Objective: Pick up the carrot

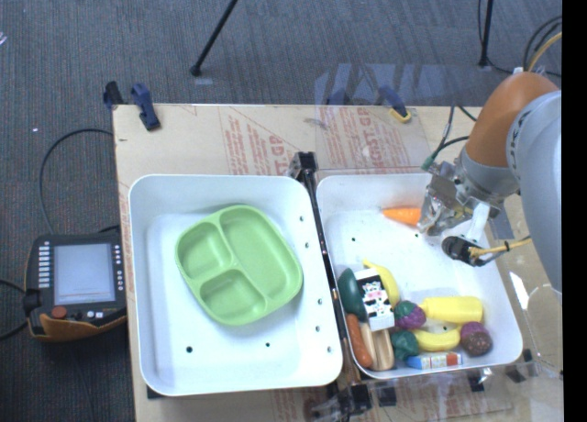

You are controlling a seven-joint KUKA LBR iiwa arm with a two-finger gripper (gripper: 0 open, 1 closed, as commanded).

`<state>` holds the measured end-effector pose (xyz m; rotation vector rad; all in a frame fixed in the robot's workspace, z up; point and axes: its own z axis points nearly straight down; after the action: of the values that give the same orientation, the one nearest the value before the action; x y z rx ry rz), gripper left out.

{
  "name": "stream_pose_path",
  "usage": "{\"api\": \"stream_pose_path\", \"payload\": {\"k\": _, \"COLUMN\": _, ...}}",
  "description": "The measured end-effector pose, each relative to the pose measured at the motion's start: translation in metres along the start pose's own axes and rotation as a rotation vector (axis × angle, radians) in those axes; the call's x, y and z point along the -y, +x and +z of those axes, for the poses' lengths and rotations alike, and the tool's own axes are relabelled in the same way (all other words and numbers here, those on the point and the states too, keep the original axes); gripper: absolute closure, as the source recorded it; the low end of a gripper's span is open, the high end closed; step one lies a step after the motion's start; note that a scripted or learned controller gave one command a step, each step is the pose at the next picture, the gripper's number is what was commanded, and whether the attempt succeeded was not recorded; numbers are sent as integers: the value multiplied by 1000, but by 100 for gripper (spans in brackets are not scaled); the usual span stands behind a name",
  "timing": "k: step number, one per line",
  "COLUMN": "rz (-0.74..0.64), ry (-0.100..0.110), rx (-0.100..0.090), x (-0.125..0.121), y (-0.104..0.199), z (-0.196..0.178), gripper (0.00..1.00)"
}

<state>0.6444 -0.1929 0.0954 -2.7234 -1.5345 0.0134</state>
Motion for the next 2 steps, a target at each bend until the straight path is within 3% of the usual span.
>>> {"api": "stream_pose_path", "payload": {"k": 1, "rz": -1, "ry": 1, "rx": 0, "x": 0, "y": 0, "z": 0, "gripper": 0}}
{"api": "stream_pose_path", "payload": {"k": 2, "rz": -3, "ry": 4, "rx": 1, "x": 0, "y": 0, "z": -10, "gripper": 100}}
